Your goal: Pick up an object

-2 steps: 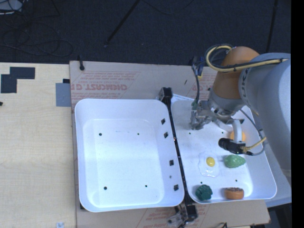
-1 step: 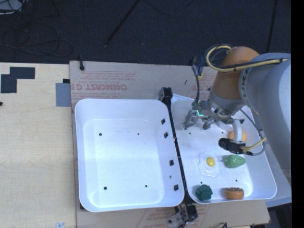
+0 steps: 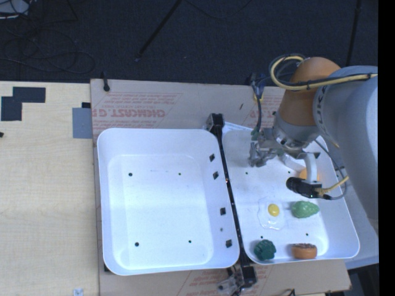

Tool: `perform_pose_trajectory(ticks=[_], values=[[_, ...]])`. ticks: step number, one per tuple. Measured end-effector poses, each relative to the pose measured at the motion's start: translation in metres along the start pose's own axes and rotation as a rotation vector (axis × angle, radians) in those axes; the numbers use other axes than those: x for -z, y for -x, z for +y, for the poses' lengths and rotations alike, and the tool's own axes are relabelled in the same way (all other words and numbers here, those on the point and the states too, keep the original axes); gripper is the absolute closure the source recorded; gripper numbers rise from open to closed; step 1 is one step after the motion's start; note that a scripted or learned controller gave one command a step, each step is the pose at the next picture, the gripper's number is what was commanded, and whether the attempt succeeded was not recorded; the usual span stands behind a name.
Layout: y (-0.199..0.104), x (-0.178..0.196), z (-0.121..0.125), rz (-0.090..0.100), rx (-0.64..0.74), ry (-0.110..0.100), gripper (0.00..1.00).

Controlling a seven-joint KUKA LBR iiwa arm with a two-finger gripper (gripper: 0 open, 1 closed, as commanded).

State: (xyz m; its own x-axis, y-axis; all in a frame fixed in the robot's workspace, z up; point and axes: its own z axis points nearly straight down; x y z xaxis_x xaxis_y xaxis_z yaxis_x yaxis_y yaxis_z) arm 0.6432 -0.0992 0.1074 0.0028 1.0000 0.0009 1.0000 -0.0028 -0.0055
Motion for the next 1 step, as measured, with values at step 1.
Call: perform_pose_trajectory(ticks=[1], values=[[0.0001,0.0,0.0,0.0,0.0,0.0,0.0]])
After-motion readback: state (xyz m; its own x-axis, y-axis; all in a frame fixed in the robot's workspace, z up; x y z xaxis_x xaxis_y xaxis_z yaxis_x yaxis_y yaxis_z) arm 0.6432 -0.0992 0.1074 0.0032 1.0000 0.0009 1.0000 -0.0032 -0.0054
